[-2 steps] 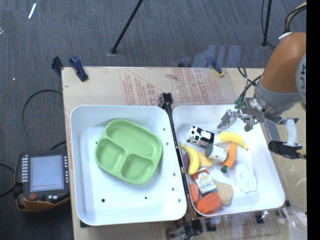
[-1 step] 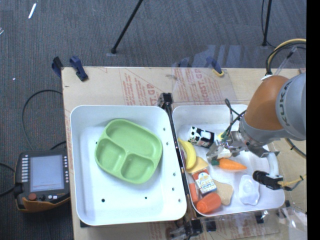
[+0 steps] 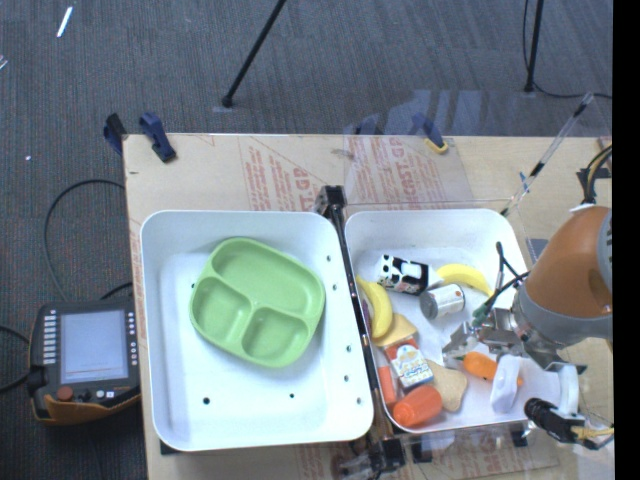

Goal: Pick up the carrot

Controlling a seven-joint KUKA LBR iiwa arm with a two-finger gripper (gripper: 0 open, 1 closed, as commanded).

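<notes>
Several toy foods lie in the right bin [image 3: 430, 226]. An orange, carrot-like piece [image 3: 481, 366] rests near the bin's right front, its right end against a white object [image 3: 505, 382]. My gripper [image 3: 465, 345] hangs just above and to the left of that piece, close to it or touching it; nothing shows as held. A slimmer orange stick [image 3: 385, 384] lies along the bin's left wall, and a thick orange-red piece [image 3: 417, 405] sits at the front. The arm's orange band [image 3: 570, 268] hides the bin's right edge.
Around the gripper sit a silver can [image 3: 441, 300], two bananas [image 3: 378, 308] [image 3: 463, 277], a black-and-white toy [image 3: 402, 274], a small carton [image 3: 411, 367] and a tan piece [image 3: 451, 389]. The left bin [image 3: 170, 268] holds a green divided plate [image 3: 258, 301].
</notes>
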